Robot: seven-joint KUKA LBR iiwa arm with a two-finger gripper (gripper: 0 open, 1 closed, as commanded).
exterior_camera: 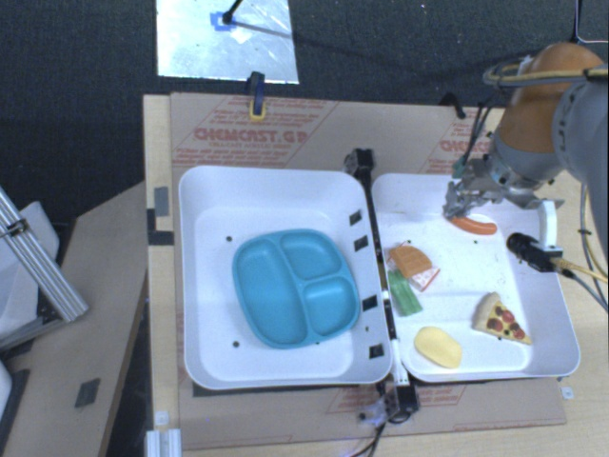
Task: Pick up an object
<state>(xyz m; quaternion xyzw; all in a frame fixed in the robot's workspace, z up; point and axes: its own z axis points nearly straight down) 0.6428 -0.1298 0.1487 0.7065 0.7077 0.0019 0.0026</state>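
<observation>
- Dark carpet surrounds a cardboard-topped bench (285, 131); a silvery sheet (226, 27) lies beyond its far edge.
- Left bin (205, 208): holds a blue divided plate (295, 287), flat, near centre.
- Right bin (552, 350): near the divider sit an orange-and-white wedge (414, 262) and a green piece (403, 295), touching; the green one is partly tucked under the wedge.
- Near edge: a yellow oval item (438, 347), and to its right a pizza slice (500, 318), apart from each other.
- Far side: a small sausage (473, 224) lies directly below the gripper (463, 201).
- Gripper fingers point down, just above or touching the sausage; their spacing is blurred and cannot be told.
- Arm (547, 112) enters from the right, wrist bent down over the bin's far side, partly cut off by the frame.
</observation>
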